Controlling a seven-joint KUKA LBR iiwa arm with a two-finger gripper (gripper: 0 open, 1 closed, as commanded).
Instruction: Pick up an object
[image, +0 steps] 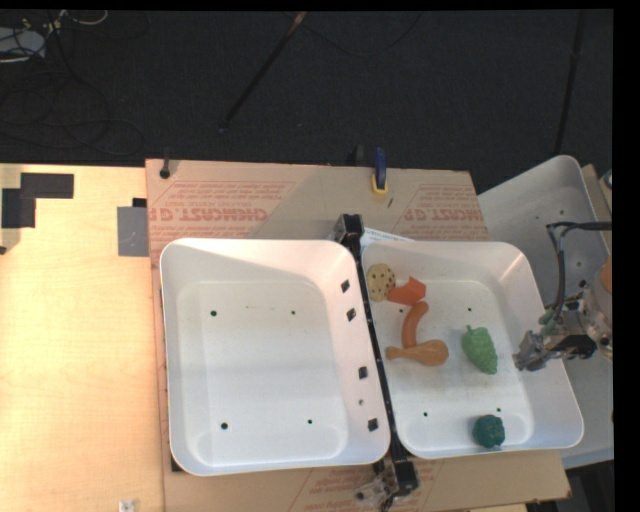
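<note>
I'm at the approach step, fingers (530, 357) by the right bin's rim (560, 385), their state I cannot tell; next I reach left to the green pepper (480, 350)

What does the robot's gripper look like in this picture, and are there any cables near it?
The gripper is a small dark assembly of grey and black metal parts at the right edge of the right bin. Thin black cables loop above it and run down toward it. A small patch of the orange band shows at the far right. Finer detail is too blurred to tell.
</note>
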